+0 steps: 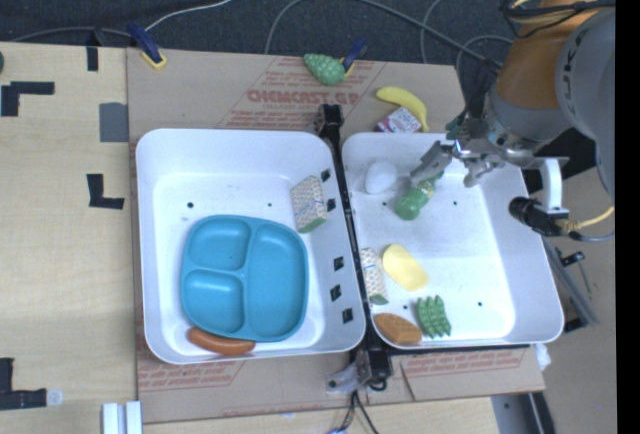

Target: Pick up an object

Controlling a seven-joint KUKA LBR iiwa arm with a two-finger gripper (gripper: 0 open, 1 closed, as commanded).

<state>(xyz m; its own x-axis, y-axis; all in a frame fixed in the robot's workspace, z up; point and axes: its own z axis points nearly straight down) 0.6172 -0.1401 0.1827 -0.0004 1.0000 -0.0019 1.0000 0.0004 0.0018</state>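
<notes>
Grey pincer (428, 169) over right bin (520, 307), tips against green object (410, 203), grasp cannot be told, arm hiding bin corner

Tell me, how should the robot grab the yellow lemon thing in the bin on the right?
Probably from straight above, pinching the yellow lemon across its narrow width. It lies flat on the right bin's floor with bare floor on its right side. A small packet sits close on its left, so one finger needs care there. The gripper is over by the green bottle now.
</notes>
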